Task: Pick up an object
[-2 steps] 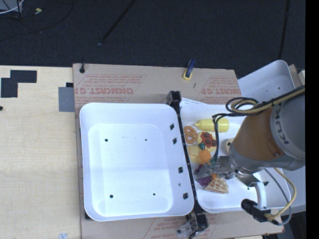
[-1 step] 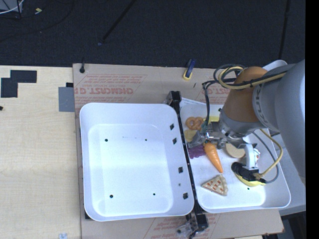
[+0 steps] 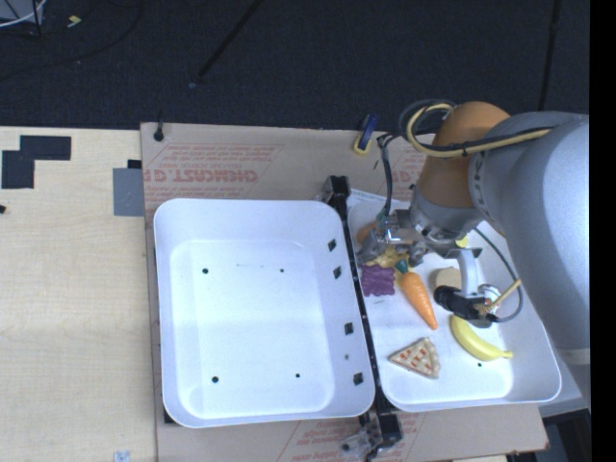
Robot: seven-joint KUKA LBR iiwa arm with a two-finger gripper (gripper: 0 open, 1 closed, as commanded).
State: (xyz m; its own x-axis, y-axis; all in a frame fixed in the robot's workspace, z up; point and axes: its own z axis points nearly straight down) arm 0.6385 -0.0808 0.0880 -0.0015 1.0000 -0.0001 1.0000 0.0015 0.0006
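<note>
Robot arm (image 3: 539,191) reaching down into the right bin (image 3: 539,378), gripper (image 3: 393,242) low over the toys at the bin's far left corner, cannot tell its state, purple toy (image 3: 377,281) just beside orange carrot (image 3: 418,298), yellow banana (image 3: 478,340) and pizza slice (image 3: 416,358) nearer the front, left bin (image 3: 173,354) beside it.

glossy white plastic bins (image 3: 252,248); matt brown cardboard (image 3: 231,166) beneath; pale wood-look bench (image 3: 67,296).

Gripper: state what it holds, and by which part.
It cannot be told. The gripper is low in the right bin over a purple object beside the carrot, its tip hidden among the toys.
</note>
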